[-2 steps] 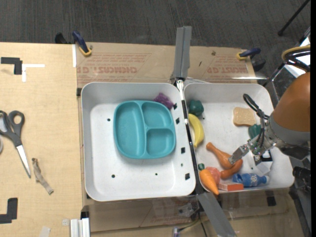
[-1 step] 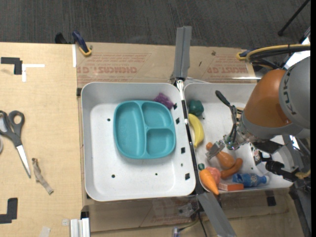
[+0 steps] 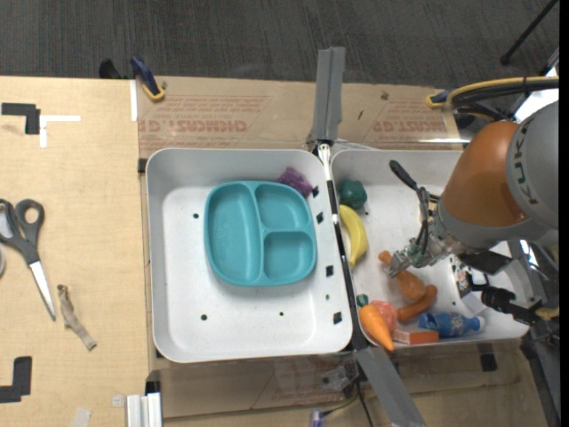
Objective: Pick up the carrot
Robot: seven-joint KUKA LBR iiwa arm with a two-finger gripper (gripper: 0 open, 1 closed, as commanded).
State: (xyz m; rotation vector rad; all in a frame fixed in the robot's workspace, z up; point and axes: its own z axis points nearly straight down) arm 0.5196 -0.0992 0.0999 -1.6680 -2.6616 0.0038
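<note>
Right now your grey arm with the orange band (image 3: 484, 185) reaches in from the right and bends down over the right-hand shallow white bin (image 3: 378, 163), its wrist pointing down and to the left. The two-finger gripper (image 3: 411, 258) hangs low over the middle of that bin, just above an orange-brown lumpy piece (image 3: 411, 285); you cannot tell from this slant how its tips are set, and nothing can be made out in its grasp. The orange carrot with a green top (image 3: 377, 322) lies at the bin's near left corner, tip pointing toward the front rim, below and to the left of the gripper and apart from it. You have two bins, one carrot, one yellow banana (image 3: 353, 234), one dark green round item (image 3: 353, 193) and one blue bottle-like item (image 3: 452, 325). The right bin also holds a black-handled utensil (image 3: 404, 177) near its back. The left-hand shallow white bin (image 3: 169, 265) holds one teal plastic divided plate (image 3: 261, 233) with three compartments, and a small purple item (image 3: 295, 181) sits just behind the plate's far right corner. On the bench to the left lies one pair of grey-handled scissors (image 3: 27, 247).
</note>
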